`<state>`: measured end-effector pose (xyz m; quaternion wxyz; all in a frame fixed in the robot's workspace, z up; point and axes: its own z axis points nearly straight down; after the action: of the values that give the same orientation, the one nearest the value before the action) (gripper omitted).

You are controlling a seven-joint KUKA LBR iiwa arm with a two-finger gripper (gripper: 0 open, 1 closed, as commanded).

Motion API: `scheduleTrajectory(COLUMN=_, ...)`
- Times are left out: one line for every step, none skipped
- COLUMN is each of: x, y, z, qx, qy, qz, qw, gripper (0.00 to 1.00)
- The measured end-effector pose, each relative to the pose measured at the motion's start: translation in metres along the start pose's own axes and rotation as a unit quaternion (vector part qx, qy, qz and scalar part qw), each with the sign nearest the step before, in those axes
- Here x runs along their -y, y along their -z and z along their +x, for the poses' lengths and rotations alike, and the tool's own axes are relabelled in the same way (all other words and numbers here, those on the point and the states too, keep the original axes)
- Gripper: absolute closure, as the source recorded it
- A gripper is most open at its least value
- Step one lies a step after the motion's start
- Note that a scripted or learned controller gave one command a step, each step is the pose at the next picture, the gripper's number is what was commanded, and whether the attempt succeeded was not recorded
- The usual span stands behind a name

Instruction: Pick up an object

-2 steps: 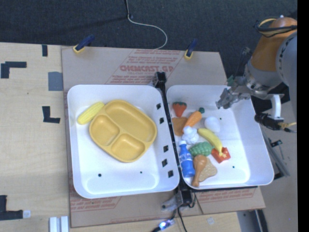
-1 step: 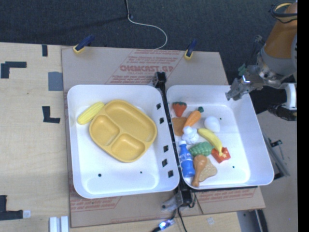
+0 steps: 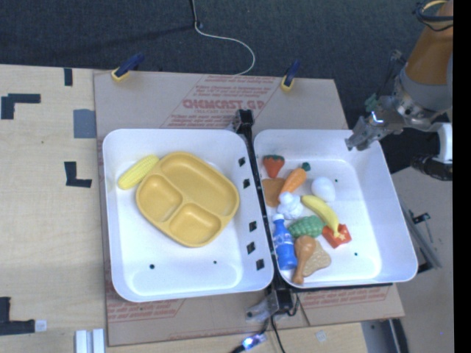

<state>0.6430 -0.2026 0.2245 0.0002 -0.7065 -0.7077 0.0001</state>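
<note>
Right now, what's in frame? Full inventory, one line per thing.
white bins: 2, white, side by side on the cardboard sheet
divided tray: 1, yellow, left bin
toy corn: 1, yellow, left bin, at the tray's upper left edge
toy strawberry: 1, red, right bin, top of the pile
toy carrot: 1, orange, right bin
toy banana: 1, yellow, right bin
toy egg: 1, white, right bin
blue bottle: 1, blue, right bin by the divider
toy drumstick: 1, tan, right bin, front
clamps: 2, blue and yellow, cardboard's far edge
cable: 1, white, on the dark floor
arm: 1, grey and orange, right side
claw: 1, dark, above the right bin's far right corner
</note>
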Motion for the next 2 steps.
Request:
scheduleTrajectory(x=0.003, y=-0.010, z=0.049, qx=0.000, qy=0.000, qz=0.000, qw=1.0000, gripper=1.00)
scheduleTrajectory(x=0.009, y=0.004, z=0.106, qx=-0.001, qy=0.002, qz=0.001, qw=1.0000, gripper=1.00)
